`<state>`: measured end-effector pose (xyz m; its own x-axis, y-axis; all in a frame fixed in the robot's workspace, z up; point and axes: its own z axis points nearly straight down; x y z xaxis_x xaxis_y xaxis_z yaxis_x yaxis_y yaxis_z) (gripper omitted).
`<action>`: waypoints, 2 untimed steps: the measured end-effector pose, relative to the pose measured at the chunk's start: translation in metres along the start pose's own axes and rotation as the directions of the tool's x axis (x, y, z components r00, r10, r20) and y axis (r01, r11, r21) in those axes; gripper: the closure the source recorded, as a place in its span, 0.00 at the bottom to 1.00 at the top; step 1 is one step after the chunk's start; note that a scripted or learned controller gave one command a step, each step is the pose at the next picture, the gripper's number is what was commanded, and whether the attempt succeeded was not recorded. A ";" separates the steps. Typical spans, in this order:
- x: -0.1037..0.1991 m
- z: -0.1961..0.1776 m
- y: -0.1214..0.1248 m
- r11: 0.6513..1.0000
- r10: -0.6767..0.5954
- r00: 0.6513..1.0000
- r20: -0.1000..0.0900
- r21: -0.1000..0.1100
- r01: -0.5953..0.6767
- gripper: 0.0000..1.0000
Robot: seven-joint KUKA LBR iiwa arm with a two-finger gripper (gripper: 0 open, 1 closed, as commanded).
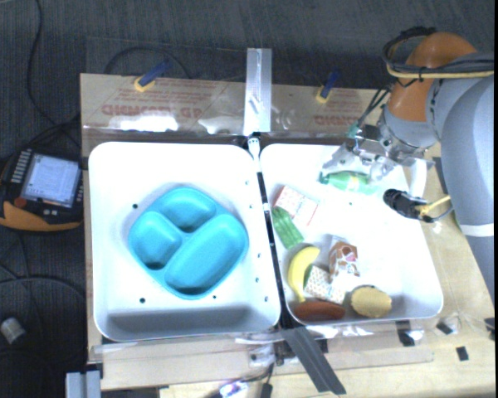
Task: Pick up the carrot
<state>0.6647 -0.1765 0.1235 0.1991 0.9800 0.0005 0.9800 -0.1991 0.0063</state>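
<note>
My gripper hangs over the far part of the right bin, just above a pale green and white item lying near the bin's back wall. An elongated reddish-orange piece, the thing here that looks most like a carrot, lies against the front wall of the right bin, far from the gripper. It sits between a yellow banana and a tan rounded item. The gripper's metal parts hide what is directly under it.
The right bin also holds a pink and white box, a green cucumber-like piece, a small carton and a checked packet. A blue divided tray lies in the left bin. The arm's grey body stands at the right.
</note>
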 end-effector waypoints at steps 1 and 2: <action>-0.030 -0.134 0.010 0.963 0.271 0.963 0.008 0.006 -0.271 0.00; -0.033 -0.153 0.012 0.977 0.214 0.977 0.007 0.007 -0.214 0.00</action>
<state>0.6685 -0.2107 0.2769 0.4038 0.9148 -0.0051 0.9148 -0.4038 -0.0012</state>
